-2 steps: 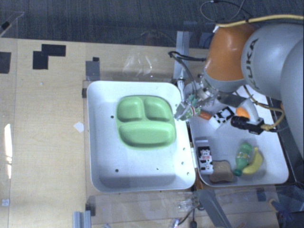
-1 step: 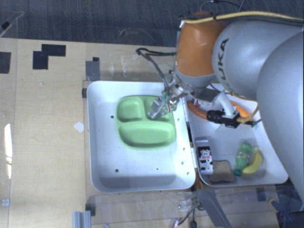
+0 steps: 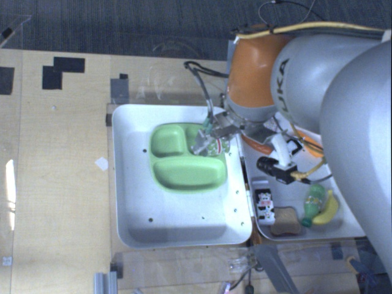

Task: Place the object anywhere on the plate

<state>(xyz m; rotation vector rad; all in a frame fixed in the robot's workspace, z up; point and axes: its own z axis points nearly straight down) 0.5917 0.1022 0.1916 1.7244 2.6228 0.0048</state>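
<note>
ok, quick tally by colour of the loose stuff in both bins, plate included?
Green: 2, the plate in the left bin and a small green item in the right bin
Yellow: 1, banana
Brown: 1, brown lump
White and dark: 1, small box
Total: 5

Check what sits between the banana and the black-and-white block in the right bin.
In the camera view, a brown lump and a green object lie between the banana and the block, all in the right bin.

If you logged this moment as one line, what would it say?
claw: over green plate | plate: in left bin | banana: right bin
</note>
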